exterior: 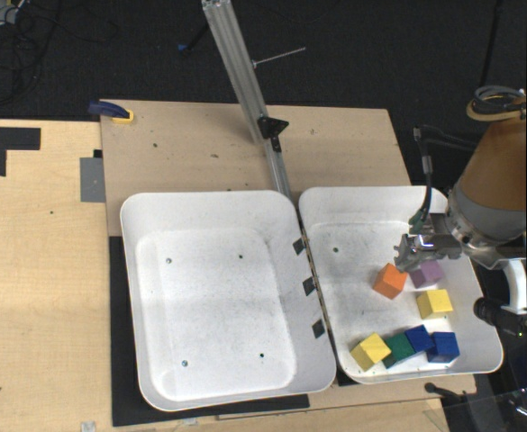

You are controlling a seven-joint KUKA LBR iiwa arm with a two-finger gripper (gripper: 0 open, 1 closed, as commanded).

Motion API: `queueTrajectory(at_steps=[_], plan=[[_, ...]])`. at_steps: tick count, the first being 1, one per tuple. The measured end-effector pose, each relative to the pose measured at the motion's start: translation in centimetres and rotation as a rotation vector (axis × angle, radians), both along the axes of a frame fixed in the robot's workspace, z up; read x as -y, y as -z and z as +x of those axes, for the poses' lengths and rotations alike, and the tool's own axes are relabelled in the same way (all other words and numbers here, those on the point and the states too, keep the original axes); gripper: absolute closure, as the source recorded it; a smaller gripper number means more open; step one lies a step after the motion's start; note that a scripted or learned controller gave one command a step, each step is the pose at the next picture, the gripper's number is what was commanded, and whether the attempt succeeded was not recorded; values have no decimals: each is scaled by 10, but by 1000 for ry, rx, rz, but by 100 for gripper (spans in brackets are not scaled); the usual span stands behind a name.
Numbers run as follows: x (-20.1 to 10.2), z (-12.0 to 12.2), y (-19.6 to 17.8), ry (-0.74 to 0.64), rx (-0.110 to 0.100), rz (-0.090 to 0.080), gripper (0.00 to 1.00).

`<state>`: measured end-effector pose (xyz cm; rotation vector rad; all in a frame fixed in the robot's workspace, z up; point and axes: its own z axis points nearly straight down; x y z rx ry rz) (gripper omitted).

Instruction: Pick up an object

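Bins sit side by side on the table (200, 147), two of them, both shallow and white, in the single slanted overhead view. The left bin (211, 300) shows a bare speckled floor with a few small dark dots. The right bin (353, 241) holds all the blocks, gathered toward the table's right edge and near right corner.

Six blocks can be counted. One orange block (390, 281) lies tilted near the middle of the right bin. One purple block (428, 272) lies just beside it on the right, partly covered by the hand. One yellow block (435, 302) sits just below the purple one. Along the near wall of the bin runs a tight cluster: a second yellow block (369, 350) at its left end, one green block (398, 348) touching it, then a blue block (418, 337) and a second blue block (443, 346) at the right end, though the two blue pieces are pressed so close that they might be one thing.

The hand (415, 254) hangs low over the right bin, reaching in from the right, its metal tips right above the gap between the orange and purple blocks. Whether its fingers are spread or pressed together cannot be told, and no block is visibly pinched between them.

A slanted metal rail (242, 79) crosses the table's far edge and ends between the two bins.
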<state>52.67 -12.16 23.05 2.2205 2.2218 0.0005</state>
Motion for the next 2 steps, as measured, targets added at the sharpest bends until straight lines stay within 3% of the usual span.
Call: queueTrajectory(at_steps=[2], plan=[[-101, 8, 2, -3, -5, 3, 100]])
